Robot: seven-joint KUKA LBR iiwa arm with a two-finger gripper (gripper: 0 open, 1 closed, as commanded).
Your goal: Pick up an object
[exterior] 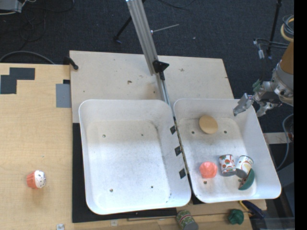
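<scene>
The right bin (268,150) holds a round tan disc (208,124) near its back, a pink-red ball (207,169) near the front, two small cans (227,164) (244,165) side by side, and a dark green curved piece (248,180) beside them. My gripper (249,104) hangs at the right bin's back right corner, above the rim, away from all of these objects. Its fingers stand apart with nothing between them.
The left bin (91,128) lies beside the right one. A grey metal bar (144,30) slants down from the back to the divide between the bins. A red-and-white toy (36,179) lies on the wooden bench at left. A can (185,219) and a green object (235,216) lie in front of the bins.
</scene>
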